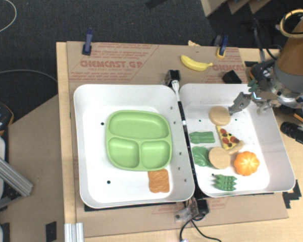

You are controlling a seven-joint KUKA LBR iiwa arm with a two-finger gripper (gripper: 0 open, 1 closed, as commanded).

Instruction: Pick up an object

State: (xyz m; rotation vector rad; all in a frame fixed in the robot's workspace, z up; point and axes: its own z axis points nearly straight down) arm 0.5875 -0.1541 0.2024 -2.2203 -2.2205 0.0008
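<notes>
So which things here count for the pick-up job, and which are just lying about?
Job:
gripper
tan cookie, nearest it
pizza slice
orange
green beans

Lying about:
green divided plate in the left bin
banana on the board
blue clamps

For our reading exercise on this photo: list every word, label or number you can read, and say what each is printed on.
"CHEMCAST G P": large red print on the brown board behind the left bin; the last letters are unsure.
The same red print repeats on the board behind the right bin, too washed out to read.
Smaller red lines above and below the large print: too small to read.
The toy foods and the green tray bear no text.
</notes>
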